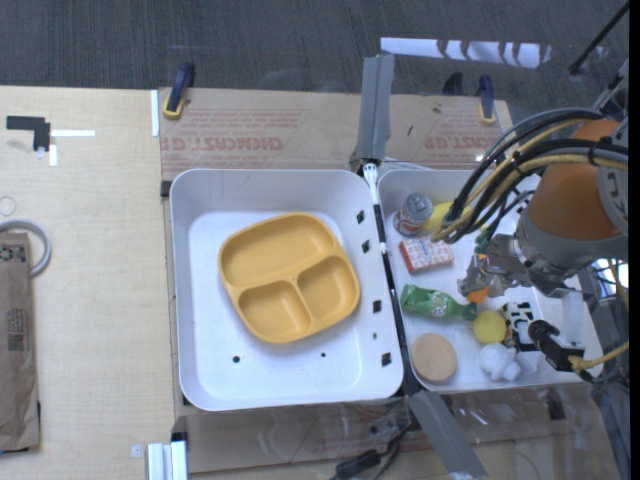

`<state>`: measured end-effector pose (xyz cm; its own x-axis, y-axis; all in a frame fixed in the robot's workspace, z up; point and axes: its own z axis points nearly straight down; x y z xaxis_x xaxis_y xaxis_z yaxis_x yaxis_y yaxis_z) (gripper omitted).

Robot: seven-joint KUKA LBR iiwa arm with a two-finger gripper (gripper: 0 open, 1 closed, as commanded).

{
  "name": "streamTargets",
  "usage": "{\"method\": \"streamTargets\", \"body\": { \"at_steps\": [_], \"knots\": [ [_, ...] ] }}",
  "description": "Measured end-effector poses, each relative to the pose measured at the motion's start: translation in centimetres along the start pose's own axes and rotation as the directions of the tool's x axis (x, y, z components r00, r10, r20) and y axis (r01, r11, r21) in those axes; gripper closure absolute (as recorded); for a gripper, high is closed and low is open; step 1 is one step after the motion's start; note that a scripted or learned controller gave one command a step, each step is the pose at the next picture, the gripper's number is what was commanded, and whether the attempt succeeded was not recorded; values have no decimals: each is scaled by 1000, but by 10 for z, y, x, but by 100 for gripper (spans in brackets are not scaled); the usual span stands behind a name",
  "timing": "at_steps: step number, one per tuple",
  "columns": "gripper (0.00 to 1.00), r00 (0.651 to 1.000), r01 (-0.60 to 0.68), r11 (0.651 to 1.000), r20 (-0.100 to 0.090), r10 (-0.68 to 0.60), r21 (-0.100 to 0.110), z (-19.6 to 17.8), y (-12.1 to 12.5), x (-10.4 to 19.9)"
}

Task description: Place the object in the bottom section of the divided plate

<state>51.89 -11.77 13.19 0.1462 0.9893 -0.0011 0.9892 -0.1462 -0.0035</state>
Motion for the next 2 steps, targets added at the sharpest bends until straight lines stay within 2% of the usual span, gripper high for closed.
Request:
{"method": "streamTargets", "body": {
  "at_steps": [1, 2],
  "knots": [
    [100, 967, 256, 967, 1, -256, -2, -51, -3, -6],
    [100, 994, 113, 994, 1, -113, 0, -77, 37, 89]
  ]
}}
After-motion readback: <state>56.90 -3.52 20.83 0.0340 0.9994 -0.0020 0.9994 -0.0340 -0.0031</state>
